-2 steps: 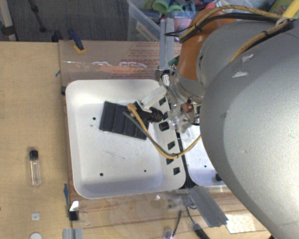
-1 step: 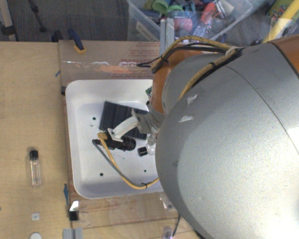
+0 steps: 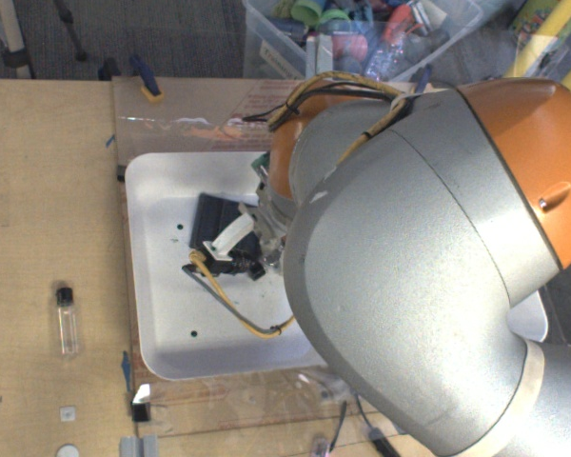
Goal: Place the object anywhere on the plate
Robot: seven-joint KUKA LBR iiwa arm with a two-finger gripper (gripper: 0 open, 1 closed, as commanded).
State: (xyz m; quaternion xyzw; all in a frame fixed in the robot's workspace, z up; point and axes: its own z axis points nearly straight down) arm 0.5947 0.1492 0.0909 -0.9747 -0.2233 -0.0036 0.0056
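I am watching the arm [image 3: 428, 255] hanging over the white bin [image 3: 162, 293] on the view's left, and its grey bulk is covering that bin's right half and everything beyond it. The hand [image 3: 264, 234] is sitting low near the bin's middle, tucked under the wrist, and I cannot tell whether it is spread or pressed together, or whether it is carrying anything. I cannot tell where the object is either, nor the plate; I am guessing both are lying under the arm's cover.

So I am treating the object as an unknown. I am assuming something light and small enough for 1 pinch, taking it across its narrowest part, and keeping the squeeze gentle in case it is slick or brittle.

For room, bare bin floor is opening out toward the left and near walls. Those walls are rising all around, so I am planning to lift clear of them before any sideways travel. On the counter [image 3: 38, 188] a small clear vial [image 3: 67, 320] is lying well apart from the bin, and a clear tub of toys [image 3: 362, 17] is standing beyond the far edge.
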